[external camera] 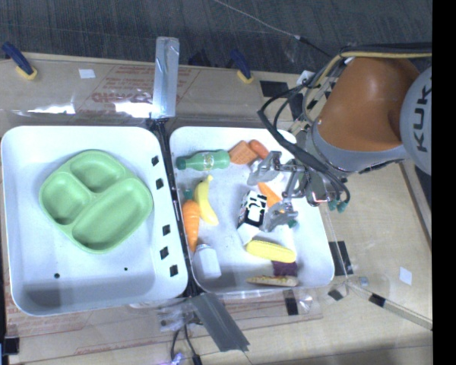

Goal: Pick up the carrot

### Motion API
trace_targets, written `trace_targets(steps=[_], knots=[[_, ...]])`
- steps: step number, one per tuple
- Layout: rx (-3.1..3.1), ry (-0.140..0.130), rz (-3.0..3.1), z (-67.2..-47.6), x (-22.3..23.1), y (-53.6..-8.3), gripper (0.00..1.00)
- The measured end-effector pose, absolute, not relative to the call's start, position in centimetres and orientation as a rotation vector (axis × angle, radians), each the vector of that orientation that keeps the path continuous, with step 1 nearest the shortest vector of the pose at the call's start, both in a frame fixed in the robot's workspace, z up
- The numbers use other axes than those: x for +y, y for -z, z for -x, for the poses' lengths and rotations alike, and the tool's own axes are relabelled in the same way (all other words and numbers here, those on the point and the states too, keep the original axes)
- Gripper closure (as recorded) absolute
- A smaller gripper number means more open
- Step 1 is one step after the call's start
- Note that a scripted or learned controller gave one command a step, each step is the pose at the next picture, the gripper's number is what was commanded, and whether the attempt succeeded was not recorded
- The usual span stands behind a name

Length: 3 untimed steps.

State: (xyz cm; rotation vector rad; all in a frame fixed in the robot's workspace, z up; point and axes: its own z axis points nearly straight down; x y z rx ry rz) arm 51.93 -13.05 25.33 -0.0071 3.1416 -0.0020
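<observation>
Arm (365,112) enters from the right, orange band uppermost, wrist bent down over the right bin (213,280). Gripper (275,190) hangs above that bin's centre-right; finger state cannot be made out

A pale wooden bench (410,242) carries everything, its bare top showing to the right of the bins. Behind the bench lies dark grey carpet (99,10), crossed by a thin pale cable (228,10). A clear plastic sheet (99,90) covers the bench's back part, with red printing under it. Two blue clamps (20,59) grip the bench's back edge, one near its left corner, the other (242,71) further right. Black tape strips (342,258) mark the bench at right. Light is even.
</observation>
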Motion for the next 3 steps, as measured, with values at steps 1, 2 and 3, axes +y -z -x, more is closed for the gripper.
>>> trace_targets(steps=[1, 2, 3], knots=[[3.132, -0.001, -0.305, -55.8, -14.9, -18.1, 0.0], [3.125, -0.001, -0.187, -56.8, -18.1, -11.7, 0.0], [3.104, -0.003, -0.238, -55.5, -20.2, -10.9, 0.0]])
